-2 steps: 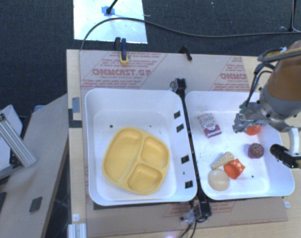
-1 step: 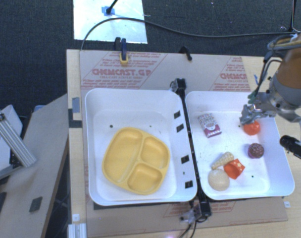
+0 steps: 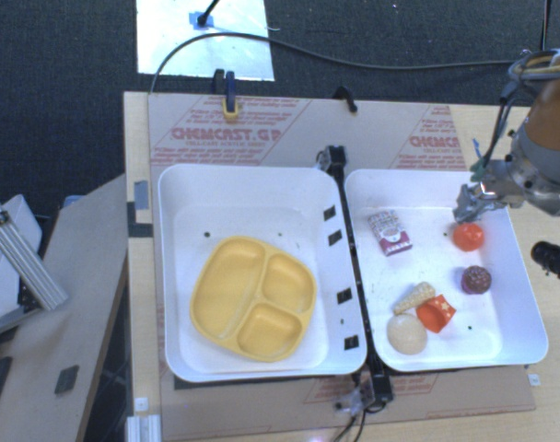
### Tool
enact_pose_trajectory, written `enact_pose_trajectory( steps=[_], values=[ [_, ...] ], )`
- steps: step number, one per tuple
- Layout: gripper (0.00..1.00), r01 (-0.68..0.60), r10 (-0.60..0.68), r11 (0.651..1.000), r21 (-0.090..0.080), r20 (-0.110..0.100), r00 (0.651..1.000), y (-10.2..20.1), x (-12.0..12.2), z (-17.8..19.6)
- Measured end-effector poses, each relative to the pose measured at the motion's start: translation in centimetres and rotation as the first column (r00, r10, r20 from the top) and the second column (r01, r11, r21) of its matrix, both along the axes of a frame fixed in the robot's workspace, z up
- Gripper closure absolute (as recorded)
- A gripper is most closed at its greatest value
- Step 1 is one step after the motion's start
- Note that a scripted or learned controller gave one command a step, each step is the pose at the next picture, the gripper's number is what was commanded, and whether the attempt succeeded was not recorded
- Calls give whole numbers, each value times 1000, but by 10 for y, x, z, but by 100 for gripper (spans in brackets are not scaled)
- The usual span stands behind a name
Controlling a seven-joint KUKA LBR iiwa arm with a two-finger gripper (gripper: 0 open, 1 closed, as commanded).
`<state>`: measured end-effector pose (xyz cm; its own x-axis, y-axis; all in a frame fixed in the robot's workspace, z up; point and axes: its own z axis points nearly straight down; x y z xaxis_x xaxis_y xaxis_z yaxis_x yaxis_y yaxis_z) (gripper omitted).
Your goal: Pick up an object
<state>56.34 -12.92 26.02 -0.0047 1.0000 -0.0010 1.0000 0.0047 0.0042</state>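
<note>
So the tomato point(image 3: 468, 237) sits in the right bin point(image 3: 524, 334), with the gripper point(image 3: 468, 204) just above it, can't tell how the jaws stand. Left of the tomato there's a red-and-white packet point(image 3: 390, 232), below it a dark ball point(image 3: 476, 279). The left bin point(image 3: 183, 201) has a yellow tray point(image 3: 252, 297).

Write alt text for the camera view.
A gripper hangs just above a red-orange ball in the right bin, which also holds a small packet, dark ball and other toy foods. The left bin holds a yellow divided tray.
</note>
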Motion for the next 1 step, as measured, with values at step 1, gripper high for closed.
enact_pose_trajectory(
  steps=[1],
  values=[
    [100, -6, 6, 1000, 2, -1, 1000, 62, 13, -1]
  ],
)
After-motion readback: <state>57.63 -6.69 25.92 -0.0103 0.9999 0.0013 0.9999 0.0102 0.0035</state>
